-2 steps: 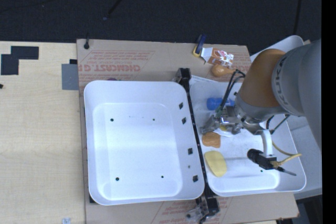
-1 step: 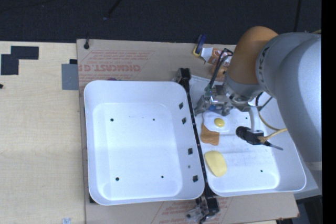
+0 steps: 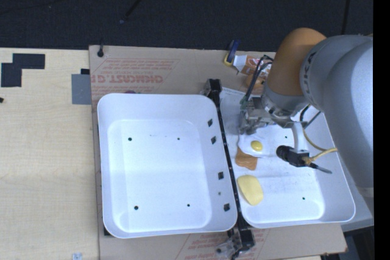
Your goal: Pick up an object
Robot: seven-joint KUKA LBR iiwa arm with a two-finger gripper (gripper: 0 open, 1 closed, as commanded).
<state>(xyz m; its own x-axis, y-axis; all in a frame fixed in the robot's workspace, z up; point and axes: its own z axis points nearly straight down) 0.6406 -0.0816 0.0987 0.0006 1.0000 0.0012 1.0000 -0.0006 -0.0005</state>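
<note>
Where my jaws (image 3: pixel 248 125) hang near the right bin's (image 3: pixel 317 204) left wall above the fried egg (image 3: pixel 255 146), I cannot tell their spread.

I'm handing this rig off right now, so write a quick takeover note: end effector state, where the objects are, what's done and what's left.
End effector: low in the right bin, near its left wall, just above the fried-egg toy. Whether the fingers are open or shut cannot be told from this view.
Objects: the fried-egg toy lies on a tan toast-like piece; a pale yellow lemon-like object sits just below them, apart. All are in the right bin. Left bin sits beside it.
Done: nothing seen between the fingers, so no pick confirmed.
Left: grasp one object and lift it.
</note>
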